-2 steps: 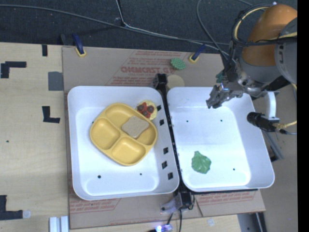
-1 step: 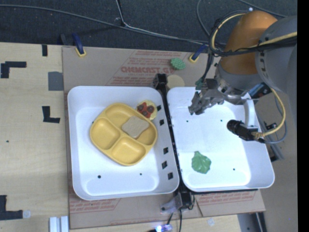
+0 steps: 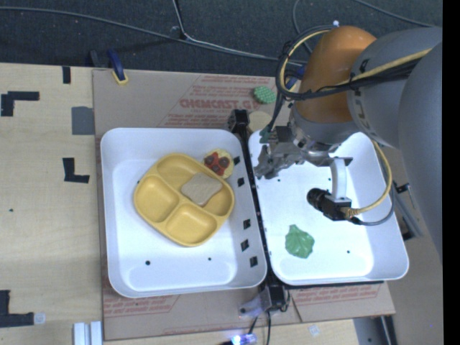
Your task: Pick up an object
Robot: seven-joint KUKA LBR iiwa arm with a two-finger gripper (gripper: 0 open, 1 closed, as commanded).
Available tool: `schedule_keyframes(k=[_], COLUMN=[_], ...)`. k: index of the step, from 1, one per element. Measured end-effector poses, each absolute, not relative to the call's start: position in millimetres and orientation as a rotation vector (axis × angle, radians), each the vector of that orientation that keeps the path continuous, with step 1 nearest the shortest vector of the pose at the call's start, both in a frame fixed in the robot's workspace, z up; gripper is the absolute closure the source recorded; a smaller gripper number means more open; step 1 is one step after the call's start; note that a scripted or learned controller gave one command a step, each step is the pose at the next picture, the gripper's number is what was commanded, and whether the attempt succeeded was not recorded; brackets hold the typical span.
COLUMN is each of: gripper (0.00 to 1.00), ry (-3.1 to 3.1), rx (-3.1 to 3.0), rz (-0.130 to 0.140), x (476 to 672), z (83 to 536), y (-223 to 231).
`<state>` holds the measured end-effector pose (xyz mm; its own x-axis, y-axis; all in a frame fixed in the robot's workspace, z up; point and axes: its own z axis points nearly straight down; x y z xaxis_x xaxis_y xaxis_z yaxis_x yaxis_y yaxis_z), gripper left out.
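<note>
Green leafy object (image 3: 300, 241), the likeliest pick in the right bin (image 3: 381, 268), lies on the white floor toward the near edge, well apart from the gripper (image 3: 272, 162). Gripper hangs low over the far-left part of that bin, close to the divider between the two bins; whether its fingers are open or shut cannot be told from this angle, and nothing is seen between them. To do the step well, the arm should, as a judgement, travel toward the near side until centred above the green piece, descend straight, and close across its narrower width (the piece looks soft and crumpled, so a shallow grasp may slip off). Left bin (image 3: 118, 264) holds a yellow compartment tray (image 3: 172, 207) set at a slant; a tan slice of bread (image 3: 200, 188) rests on the tray's central ridge, and small dark red pieces (image 3: 218, 163) sit at its far corner. Another small green item (image 3: 264, 93) lies on the cardboard beyond the bins.
</note>
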<state>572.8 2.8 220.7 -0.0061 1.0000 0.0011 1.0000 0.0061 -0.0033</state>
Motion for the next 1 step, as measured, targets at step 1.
schedule_keyframes(k=[1], gripper=[1.0], ry=[-2.228], rx=[-2.21], rz=[0.0], x=[566.0], z=[221.3], y=[66.0])
